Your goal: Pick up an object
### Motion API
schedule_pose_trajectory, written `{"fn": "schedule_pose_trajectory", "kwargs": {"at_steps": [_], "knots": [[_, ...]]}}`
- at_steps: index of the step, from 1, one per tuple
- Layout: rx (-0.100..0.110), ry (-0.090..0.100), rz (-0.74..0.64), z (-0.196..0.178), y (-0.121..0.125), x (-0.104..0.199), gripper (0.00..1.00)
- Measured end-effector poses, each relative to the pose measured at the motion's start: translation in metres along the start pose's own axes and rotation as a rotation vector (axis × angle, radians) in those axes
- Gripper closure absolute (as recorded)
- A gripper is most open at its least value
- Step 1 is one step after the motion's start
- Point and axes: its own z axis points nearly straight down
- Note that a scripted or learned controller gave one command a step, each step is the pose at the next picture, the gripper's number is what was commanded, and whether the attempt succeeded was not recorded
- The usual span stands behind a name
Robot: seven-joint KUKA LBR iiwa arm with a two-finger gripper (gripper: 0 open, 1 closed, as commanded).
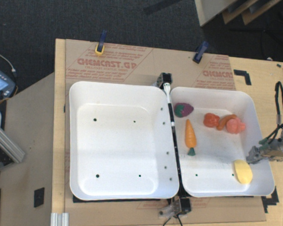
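the tool [255,156] waits at the right bin [213,187] edge, above the lemon [243,172]. i cannot tell its state. next it must go down on one object.

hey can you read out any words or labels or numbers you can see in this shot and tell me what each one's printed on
"CHEMCAST GP", roughly, in red letters: on the brown protective sheet under the left bin.
The same red print, partly cut off by the right bin: on the sheet behind it, too blurred to read fully.
Smaller red lines around both prints: too small to read.
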Motion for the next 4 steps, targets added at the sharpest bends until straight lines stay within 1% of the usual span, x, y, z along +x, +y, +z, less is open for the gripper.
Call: {"fn": "schedule_pose_trajectory", "kwargs": {"at_steps": [1, 2, 3, 4], "knots": [[-0.016, -0.004, -0.010, -0.079, 0.014, 0.020, 1.00], [-0.006, -0.001, -0.005, -0.065, 0.002, 0.003, 1.00], [-0.014, -0.005, -0.008, -0.110, 0.003, 0.003, 1.00], [-0.007, 0.000, -0.009, -0.105, 0.002, 0.040, 1.00]]}}
